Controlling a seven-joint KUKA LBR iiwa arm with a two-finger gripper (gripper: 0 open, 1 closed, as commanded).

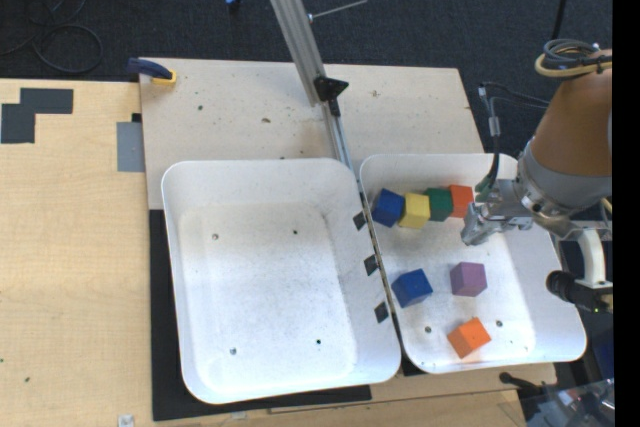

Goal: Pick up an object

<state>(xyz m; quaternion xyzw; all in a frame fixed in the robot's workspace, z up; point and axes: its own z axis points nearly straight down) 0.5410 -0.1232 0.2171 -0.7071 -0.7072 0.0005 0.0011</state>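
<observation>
The right bin holds several small blocks. A row near its back runs blue, yellow, green and orange-red. Lower down lie a second blue block, a purple block and an orange block. My gripper hangs over the right bin, just right of the orange-red block and above the purple one. Nothing shows between its fingers.
The left bin sits beside the right one, with black clips along the shared edge. A slanted metal rail rises behind the bins. A blue and yellow clamp lies at the bench's far left corner.
</observation>
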